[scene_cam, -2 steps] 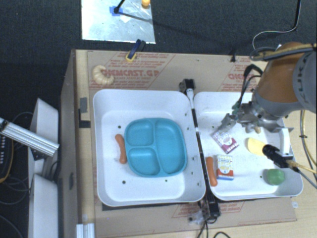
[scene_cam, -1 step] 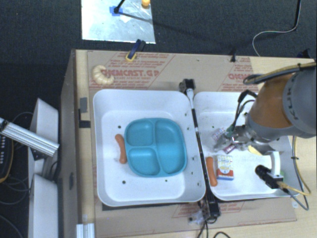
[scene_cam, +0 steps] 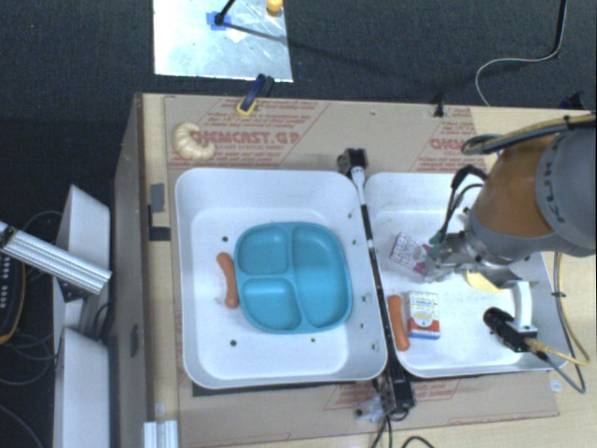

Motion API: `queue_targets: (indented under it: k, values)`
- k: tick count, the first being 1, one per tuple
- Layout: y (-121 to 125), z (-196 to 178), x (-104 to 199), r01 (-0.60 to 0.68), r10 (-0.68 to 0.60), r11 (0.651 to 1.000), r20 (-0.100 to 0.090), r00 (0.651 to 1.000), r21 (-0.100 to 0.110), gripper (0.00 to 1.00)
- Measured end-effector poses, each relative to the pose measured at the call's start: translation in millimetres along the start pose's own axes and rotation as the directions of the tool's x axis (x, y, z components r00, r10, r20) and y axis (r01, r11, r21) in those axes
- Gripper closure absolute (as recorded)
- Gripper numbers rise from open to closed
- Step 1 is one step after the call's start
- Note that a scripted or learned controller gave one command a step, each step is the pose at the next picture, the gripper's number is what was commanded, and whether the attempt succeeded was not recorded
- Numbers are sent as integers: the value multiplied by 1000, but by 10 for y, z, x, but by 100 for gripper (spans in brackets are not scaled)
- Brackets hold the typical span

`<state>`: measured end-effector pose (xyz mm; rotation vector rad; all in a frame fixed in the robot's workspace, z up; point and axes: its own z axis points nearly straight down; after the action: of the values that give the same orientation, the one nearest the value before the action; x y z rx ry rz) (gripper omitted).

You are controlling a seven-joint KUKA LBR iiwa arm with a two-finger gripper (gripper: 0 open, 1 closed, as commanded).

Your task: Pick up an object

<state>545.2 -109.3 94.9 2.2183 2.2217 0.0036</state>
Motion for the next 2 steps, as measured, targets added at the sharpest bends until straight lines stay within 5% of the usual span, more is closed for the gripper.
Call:
queue_targets:
  k: [1, 2]
  values:
    - [0, 0, 0, 1, -1, 1000, 0, 1000, 0, 0]
    - [401, 105, -178, 1, -1, 1000, 1, 1000, 1, 0]
